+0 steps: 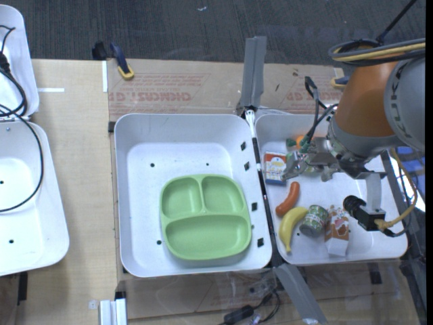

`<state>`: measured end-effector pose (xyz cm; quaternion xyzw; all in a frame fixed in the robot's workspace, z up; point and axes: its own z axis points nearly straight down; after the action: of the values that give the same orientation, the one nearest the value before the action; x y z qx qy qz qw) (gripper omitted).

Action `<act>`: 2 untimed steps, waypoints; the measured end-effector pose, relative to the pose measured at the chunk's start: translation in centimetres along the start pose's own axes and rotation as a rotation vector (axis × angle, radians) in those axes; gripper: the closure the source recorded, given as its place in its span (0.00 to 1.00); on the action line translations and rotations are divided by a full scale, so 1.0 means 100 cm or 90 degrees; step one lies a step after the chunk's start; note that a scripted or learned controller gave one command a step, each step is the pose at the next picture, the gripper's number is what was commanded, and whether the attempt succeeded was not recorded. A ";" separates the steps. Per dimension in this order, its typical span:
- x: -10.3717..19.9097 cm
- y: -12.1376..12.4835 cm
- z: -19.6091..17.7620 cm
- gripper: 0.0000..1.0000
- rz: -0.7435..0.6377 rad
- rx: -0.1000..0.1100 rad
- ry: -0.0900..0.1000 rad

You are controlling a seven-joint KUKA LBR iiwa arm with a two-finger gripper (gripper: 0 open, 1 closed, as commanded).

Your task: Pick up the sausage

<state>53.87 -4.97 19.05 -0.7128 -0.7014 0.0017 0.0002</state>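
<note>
- The KUKA arm (379, 93), grey with its orange band, reached in over the right-hand bin (399, 248) with its gripper (298, 164) hanging near the bin's back left part.
- Whether the jaws stood open or closed could not be told from this slanted overhead view; nothing was seen held between them.
- The sausage (289, 198), reddish-orange and slightly curved, lay on the bin floor just below and a little to the left of the jaws, apart from them, its upper end pointing toward them.
- A yellow banana (289, 226) lay touching or nearly touching the sausage's lower end, farther from the jaws; a small red-and-white carton (274, 167) stood just to the left of the jaws.
- A round tin (314, 221) and a small food box (337, 232) sat below and to the right of the jaws, clear of the sausage.
- The left bin (128, 181), well to the left of the jaws, held a green divided plate (205, 217).
- Judged from this, the step in hand was the approach: the jaws would do well to shift a short way toward the sausage's middle, turn to straddle its narrow width, and descend clear of the carton and the banana.
- A grip taken too near the lower end risked catching the banana with it.
</note>
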 end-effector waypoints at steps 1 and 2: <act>-0.047 -0.001 0.094 0.00 -0.026 0.001 0.001; -0.048 -0.001 0.085 1.00 -0.025 0.002 0.001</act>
<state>53.70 -9.79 10.54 -0.6991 -0.7151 0.0021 0.0016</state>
